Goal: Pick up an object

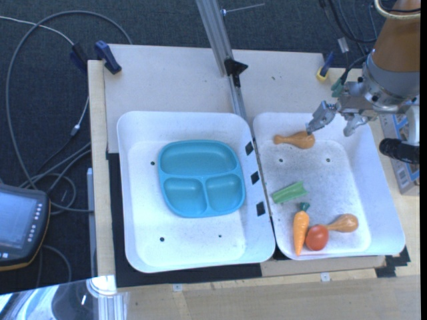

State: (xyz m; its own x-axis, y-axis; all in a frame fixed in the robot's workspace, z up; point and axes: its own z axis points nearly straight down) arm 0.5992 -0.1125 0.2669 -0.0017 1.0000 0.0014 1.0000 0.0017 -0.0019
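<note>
tan drumstick (294, 139) lies at far left of right bin (380, 179) | gripper (337, 120) just above its right end, fingers spread, gripping nothing | green piece (288, 193), carrot (301, 229), tomato (316, 237), second drumstick (343, 223) nearer | blue tray (199, 177) in left bin (143, 242)

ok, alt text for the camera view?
The gripper hangs over the right bin, beside a drumstick at its far end. Nearer in that bin lie a green piece, a carrot, a tomato and a second drumstick. The left bin holds a blue tray.
</note>
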